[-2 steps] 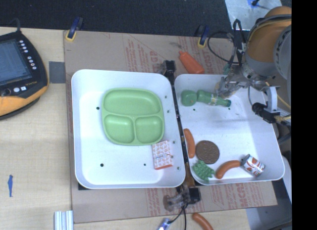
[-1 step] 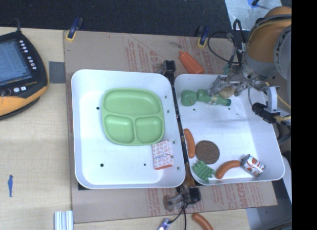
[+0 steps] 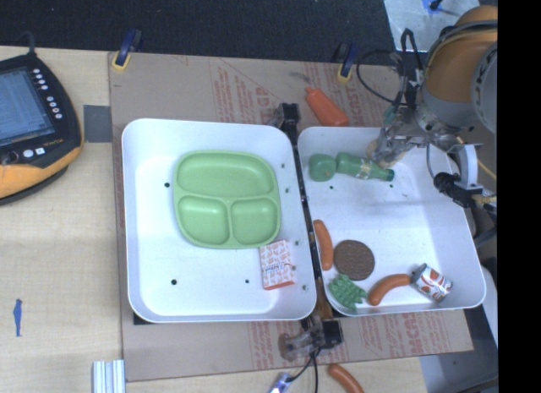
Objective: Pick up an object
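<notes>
From above, the arm comes in over the right bin, near its back edge. The gripper sits low over the thin end of a green toy. The toy lies flat by that back edge, with its round knob toward the left bin. I cannot tell how wide the fingers are, or if they have the toy.

The toy looks like light, hard plastic. It is smooth, so I think it could slip or roll. The thin middle looks like the best place to grab, squeezing across it. The fat knob would likely pop out.
</notes>
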Robot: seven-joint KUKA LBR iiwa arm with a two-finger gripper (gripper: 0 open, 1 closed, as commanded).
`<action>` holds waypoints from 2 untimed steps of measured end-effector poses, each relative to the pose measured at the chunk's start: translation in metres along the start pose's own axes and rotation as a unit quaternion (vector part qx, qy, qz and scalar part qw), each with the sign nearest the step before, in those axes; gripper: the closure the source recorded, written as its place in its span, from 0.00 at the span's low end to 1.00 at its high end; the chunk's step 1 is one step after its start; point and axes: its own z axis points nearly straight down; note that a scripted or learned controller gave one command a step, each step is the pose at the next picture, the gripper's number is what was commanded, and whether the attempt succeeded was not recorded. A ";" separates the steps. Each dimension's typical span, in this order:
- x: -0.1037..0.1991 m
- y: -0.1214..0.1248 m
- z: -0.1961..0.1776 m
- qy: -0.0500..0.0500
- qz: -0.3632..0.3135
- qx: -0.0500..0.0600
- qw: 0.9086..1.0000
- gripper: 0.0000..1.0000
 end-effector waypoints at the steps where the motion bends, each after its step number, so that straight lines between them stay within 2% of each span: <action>1: 0.000 0.000 0.000 0.000 0.000 0.000 1.000 0.00; 2: -0.001 0.000 -0.010 -0.001 -0.001 0.000 1.000 1.00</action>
